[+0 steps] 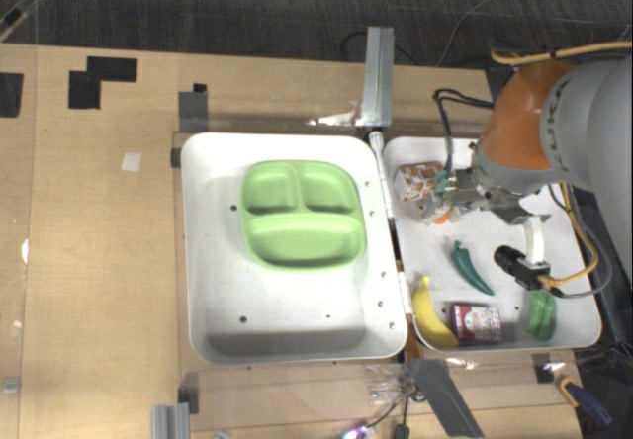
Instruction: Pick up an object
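End effector: seen low in the back left part of the right bin, at the end of the grey arm, which is reached in from the right. Its opening is masked by the wrist hardware and blur. Whether it is open or closed cannot be told, and nothing can be confirmed as gripped.

Snack packet: crumpled and printed, lying flat on the bin floor just beside the end effector, on its left. Contact between the two cannot be made out. It is judged the likeliest target, since the tool is placed next to it and well apart from everything else.

Green pepper: laid at a slant mid-bin, nearer the front than the tool, with open floor around it.

Banana: tucked against the front left wall, its curve following the corner. A red can lies on its side, touching or almost touching it. This pair is judged awkward for a descent because of the wall.

Green round item: at the front right corner. Its type is not clear.

Left bin: a green divided plate is set roughly centred on its floor, well away from the arm.

Worktop: pale wood, both bins carried side by side on it.

Step judged: approach or attempted grasp at the packet, lift not yet evident. A thin, flat wrapper is expected to slip easily.
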You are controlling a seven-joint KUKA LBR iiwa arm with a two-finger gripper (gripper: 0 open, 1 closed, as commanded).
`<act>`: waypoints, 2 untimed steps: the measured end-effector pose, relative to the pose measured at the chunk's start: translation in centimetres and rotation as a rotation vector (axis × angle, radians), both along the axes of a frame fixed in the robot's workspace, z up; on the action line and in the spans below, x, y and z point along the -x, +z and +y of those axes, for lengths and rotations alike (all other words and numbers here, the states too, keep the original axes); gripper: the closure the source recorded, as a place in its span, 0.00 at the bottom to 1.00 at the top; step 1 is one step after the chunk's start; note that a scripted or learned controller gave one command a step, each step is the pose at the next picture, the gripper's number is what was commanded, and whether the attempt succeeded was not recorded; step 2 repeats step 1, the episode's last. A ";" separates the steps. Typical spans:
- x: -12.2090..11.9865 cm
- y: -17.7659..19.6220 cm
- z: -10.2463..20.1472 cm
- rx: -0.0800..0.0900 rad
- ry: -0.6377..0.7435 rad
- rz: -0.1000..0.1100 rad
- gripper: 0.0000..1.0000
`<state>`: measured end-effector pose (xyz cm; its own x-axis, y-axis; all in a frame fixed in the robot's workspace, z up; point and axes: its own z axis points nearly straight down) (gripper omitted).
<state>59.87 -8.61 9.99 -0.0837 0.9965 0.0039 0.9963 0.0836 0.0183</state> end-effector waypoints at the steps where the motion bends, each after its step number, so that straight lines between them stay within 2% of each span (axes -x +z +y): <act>1: -3.9 8.4 7.2 0.006 0.074 0.015 1.00; 2: -3.9 8.4 7.2 0.006 0.074 0.015 1.00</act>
